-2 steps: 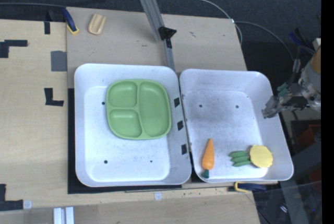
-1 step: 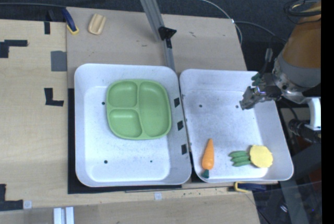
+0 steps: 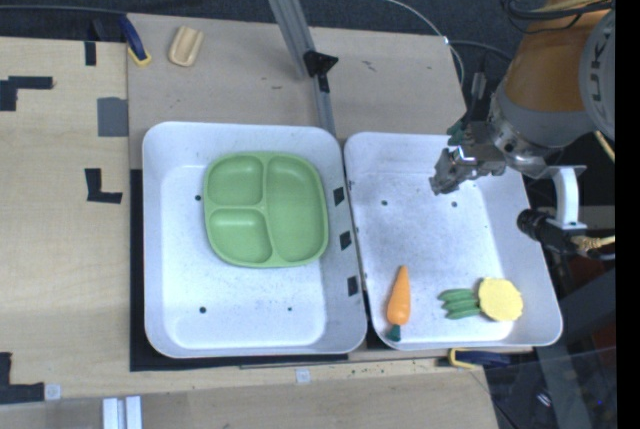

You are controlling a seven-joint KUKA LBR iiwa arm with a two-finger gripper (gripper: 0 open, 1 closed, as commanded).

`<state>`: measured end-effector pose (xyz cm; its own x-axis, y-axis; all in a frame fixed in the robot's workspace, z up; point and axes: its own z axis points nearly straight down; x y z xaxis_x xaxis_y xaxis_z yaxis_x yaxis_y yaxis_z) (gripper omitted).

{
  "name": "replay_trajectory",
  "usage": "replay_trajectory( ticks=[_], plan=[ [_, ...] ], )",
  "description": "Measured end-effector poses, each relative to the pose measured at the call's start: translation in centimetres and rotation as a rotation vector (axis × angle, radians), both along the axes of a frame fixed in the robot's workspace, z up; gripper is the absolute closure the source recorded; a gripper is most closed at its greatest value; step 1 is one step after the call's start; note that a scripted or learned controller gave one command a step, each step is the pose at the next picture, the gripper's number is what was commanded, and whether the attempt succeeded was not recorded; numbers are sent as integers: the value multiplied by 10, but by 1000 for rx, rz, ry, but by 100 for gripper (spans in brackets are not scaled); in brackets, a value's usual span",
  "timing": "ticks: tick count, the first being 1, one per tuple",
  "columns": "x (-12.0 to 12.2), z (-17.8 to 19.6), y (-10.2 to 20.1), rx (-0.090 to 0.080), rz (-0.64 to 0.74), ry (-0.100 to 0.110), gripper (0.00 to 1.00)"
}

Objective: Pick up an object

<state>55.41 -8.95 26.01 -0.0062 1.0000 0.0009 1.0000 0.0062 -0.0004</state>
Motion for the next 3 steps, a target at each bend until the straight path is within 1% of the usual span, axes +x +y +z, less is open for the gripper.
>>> replay_trajectory(
  ticks=[1,2,3],
  plan=[
    [25,1,52,0,1,0,100],
    [61,-14,99,-1,0,0,100],
    [88,-15,141,0,-1,-1,100]
  ],
)
